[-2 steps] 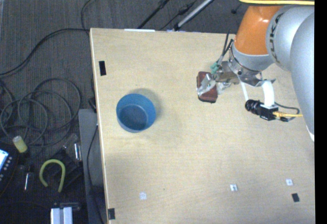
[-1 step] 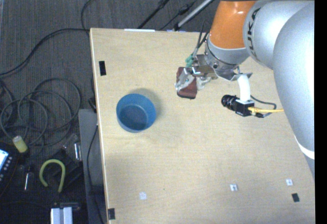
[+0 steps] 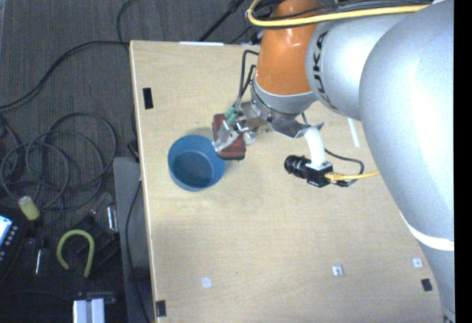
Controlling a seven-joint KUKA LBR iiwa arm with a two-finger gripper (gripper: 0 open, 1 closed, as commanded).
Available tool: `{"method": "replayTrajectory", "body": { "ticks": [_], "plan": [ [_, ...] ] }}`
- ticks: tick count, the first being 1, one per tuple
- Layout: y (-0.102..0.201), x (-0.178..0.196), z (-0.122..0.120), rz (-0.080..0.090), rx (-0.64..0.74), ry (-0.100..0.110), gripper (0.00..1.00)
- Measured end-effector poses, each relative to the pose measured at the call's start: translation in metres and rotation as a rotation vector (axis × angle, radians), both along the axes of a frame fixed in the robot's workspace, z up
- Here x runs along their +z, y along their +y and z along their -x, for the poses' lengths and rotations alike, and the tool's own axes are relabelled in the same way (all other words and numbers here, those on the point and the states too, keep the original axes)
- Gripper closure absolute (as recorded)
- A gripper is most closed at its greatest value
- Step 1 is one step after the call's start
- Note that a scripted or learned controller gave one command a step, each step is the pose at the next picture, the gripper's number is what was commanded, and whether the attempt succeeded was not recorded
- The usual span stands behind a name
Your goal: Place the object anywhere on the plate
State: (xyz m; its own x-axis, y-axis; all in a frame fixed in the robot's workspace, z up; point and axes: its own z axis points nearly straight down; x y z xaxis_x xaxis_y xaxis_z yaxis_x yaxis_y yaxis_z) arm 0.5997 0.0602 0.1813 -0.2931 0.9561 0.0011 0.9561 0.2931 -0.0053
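One fixed camera looks steeply down from above onto the wooden bench [image 3: 258,240], arm [image 3: 383,56] looming near.

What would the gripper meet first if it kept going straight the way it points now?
Probably the brown block at the tip of the gripper, lying beside the blue bowl on the wooden bench. Height above it is unclear from this slanted view.

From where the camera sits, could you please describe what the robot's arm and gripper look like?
The arm is bulky, rounded and silver-grey, with a glossy orange band above the wrist and dark KUKA lettering beside it. A yellow cable loops over the orange section. The gripper is small, metallic, with green detail. A black camera-like unit hangs beside it on a white bracket.
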Motion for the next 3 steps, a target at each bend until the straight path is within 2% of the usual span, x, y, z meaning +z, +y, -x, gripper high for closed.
{"method": "replayTrajectory", "body": {
  "ticks": [1,2,3],
  "plan": [
    [-0.081,0.0,-0.052,0.002,0.04,-0.001,1.0],
    [-0.029,0.001,-0.042,0.0,0.127,-0.001,1.0],
    [0.006,0.001,-0.008,-0.003,0.435,-0.002,1.0]
  ]
}}
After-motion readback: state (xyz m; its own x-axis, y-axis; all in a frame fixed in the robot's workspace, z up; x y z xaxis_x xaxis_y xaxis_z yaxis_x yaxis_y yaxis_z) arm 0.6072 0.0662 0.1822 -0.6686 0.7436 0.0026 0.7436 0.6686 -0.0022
